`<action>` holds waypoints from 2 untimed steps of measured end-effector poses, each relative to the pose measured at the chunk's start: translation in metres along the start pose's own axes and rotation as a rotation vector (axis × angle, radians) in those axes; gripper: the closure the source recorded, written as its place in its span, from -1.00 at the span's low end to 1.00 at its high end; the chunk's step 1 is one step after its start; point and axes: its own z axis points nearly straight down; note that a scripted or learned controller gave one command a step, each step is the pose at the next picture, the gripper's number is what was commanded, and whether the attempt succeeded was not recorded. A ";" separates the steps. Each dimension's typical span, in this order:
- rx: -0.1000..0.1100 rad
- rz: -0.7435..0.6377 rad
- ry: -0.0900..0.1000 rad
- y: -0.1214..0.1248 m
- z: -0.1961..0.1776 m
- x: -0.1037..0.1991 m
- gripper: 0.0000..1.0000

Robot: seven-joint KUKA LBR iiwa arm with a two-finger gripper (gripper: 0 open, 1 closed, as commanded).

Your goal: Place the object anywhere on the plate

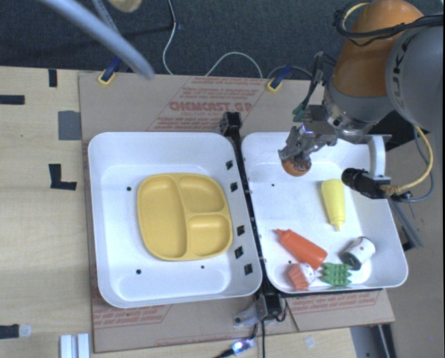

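Just beneath the claw (297,155) sits an orange object (295,167).

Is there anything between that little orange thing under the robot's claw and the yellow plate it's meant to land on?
Only the bins' walls. The small orange object sits in the right bin, just below the gripper; the yellow plate lies in the left bin. The raised rims where the bins meet, with black clips, run between them.

- My gripper (297,157) sits over the right bin (379,274), touching a small orange object (296,167).
- Yellow divided plate (184,216) lies in the left bin (110,200).
- Yellow bottle (333,202) lies nearby.
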 end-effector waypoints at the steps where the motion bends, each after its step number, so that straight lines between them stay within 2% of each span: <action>1: 0.000 0.000 0.000 -0.024 -0.001 0.046 1.00; 2: 0.001 0.000 0.000 -0.035 0.015 0.091 1.00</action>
